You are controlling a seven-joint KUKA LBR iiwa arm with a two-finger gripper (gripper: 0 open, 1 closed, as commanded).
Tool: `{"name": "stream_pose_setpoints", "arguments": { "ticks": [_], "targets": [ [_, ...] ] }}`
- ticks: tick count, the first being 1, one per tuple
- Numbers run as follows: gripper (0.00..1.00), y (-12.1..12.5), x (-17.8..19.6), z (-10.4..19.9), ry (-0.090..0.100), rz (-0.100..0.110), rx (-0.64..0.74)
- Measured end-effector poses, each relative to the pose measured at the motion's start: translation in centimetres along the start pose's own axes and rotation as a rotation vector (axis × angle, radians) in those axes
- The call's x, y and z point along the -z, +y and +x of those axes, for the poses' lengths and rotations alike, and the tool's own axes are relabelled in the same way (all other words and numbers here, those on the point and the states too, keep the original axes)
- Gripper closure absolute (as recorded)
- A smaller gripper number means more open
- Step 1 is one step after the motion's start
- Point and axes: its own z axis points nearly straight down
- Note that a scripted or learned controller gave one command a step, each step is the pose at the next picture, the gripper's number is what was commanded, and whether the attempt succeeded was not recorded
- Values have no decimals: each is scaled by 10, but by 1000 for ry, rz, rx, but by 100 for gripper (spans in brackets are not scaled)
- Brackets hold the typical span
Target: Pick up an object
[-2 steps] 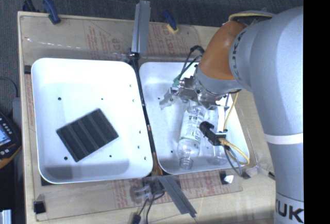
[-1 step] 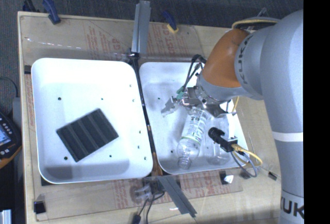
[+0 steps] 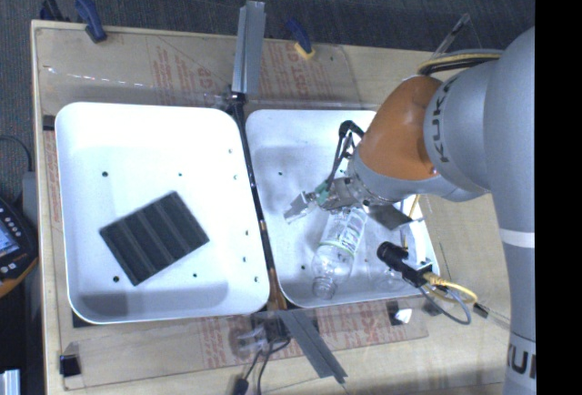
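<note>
Hand (image 3: pixel 320 198) low over clear bottle (image 3: pixel 338 241) in right bin (image 3: pixel 273 202); cannot tell if clamped; round bottle may roll, slip away.

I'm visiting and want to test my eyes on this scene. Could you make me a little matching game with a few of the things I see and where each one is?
Things:
1. dark ribbed slab
2. clear plastic bottle
3. orange band
4. blue clamp

Places:
A. lying in the right bin, just below the pincer
B. on the arm, above the wrist
C. on the bench's far edge, at its left corner
D. lying in the left bin

Pairs: 1-D, 2-A, 3-B, 4-C
</note>
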Motion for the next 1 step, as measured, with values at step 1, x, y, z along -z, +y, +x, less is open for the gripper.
{"name": "stream_pose_setpoints", "arguments": {
  "ticks": [1],
  "targets": [
    [0, -49, 26, -7, 8, 11, 36]
  ]
}}
